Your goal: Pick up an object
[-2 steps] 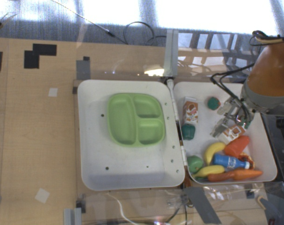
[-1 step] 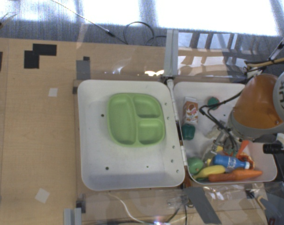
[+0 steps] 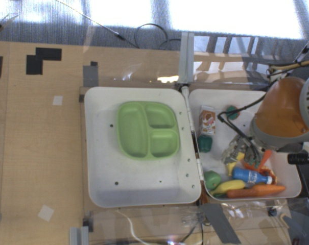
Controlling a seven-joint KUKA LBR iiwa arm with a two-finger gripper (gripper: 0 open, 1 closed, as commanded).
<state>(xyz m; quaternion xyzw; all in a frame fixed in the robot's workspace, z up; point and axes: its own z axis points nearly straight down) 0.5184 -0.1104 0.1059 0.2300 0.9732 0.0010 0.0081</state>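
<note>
Orange carrot lies at the lower right, beside a blue bottle whose label I cannot read. Above them hangs my tool; its opening I cannot tell.

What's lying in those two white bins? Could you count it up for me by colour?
Green: 4 (divided plate, small cup, round fruit, a piece near the back wall)
Orange: 1 (carrot)
Yellow: 1 (banana)
Blue: 1 (bottle)
Red and white: 1 (carton)
Total: 8 I can make out; others under the arm are unclear.
</note>
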